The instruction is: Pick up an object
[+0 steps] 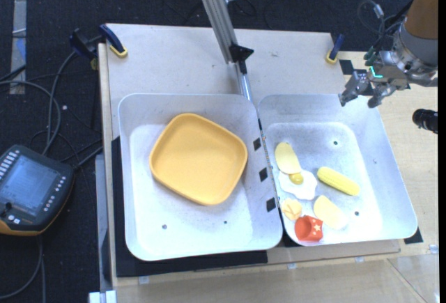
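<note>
Pincer: dark two-finger gripper (362, 95) at the upper right of the frame, hanging above the far right corner of the right-hand shallow white bin (362, 134). Its two fingers stand apart, with nothing between them. Above it, the grey arm with an orange band (425, 12) enters from the right edge.

Right bin, lower half, a cluster of small items well apart from the pincer:
- yellow corn-cob-shaped toy (339, 180), lying at a slant, right of the cluster;
- pale yellow oval slice (286, 157), at the cluster's upper left;
- white fried-egg toy with a yellow yolk (300, 183), just below the oval slice and touching it;
- small yellow crinkled piece (292, 209), beside the bin's left wall;
- pale yellow wedge-shaped piece (329, 212), below the corn cob;
- red strawberry-like toy (309, 228), at the bin's near rim, touching the wedge.

Left-hand shallow white bin (139, 225): one large orange-yellow square plastic plate with rounded corners (198, 157), near its centre.

Left edge of the frame: grey-screened handheld control pendant with an orange rim (31, 187), on the dark floor.
</note>
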Controlling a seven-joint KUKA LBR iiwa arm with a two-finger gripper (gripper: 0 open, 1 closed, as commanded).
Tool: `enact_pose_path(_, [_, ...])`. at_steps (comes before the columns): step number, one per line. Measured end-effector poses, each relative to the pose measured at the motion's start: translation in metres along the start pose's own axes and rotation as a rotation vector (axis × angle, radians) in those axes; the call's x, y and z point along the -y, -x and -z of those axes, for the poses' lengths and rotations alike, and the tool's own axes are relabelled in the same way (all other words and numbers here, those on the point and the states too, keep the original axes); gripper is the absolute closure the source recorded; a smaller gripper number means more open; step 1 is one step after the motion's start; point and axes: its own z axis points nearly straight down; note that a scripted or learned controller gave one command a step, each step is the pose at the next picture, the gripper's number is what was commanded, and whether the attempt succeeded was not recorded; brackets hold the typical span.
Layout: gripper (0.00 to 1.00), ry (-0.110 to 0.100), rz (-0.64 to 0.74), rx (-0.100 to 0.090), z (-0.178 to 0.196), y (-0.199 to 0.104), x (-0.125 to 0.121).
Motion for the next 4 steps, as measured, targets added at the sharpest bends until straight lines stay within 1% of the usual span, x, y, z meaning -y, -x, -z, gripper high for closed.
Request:
enact_pose_path(1, [0.00, 0.000, 0.000, 0.000, 0.000, 0.000, 0.000])
enact_pose_path(2, [0.00, -0.005, 0.001, -0.001, -0.054, -0.005, -0.009])
enact_pose_path(3, [0.00, -0.004, 0.000, -0.001, -0.099, -0.012, -0.009])
enact_pose_path(4, [0.00, -0.004, 0.000, -0.001, -0.146, -0.013, 0.000])
